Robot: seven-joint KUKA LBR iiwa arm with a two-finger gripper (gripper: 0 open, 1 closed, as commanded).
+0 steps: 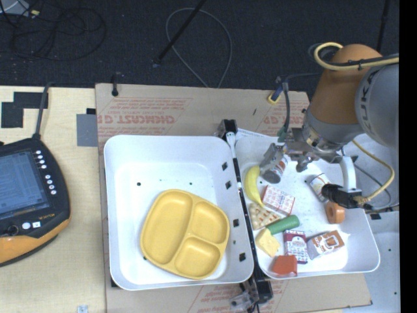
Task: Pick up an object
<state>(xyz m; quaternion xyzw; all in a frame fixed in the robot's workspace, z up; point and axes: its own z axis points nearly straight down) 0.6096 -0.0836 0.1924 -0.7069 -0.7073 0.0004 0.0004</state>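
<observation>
Jaws [285, 156] look spread, grasping nothing, hovering over right bin [365, 256] far end beside small can [272, 169]; approach step, next needs descent onto one item.

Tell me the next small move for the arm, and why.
Probably a short descent straight down. The pincer sits over the upper part of the right bin, at a small can-like object beside the banana, and I cannot tell whether anything is gripped. The other items lie further down the bin, so this one seems the nearest target.
</observation>
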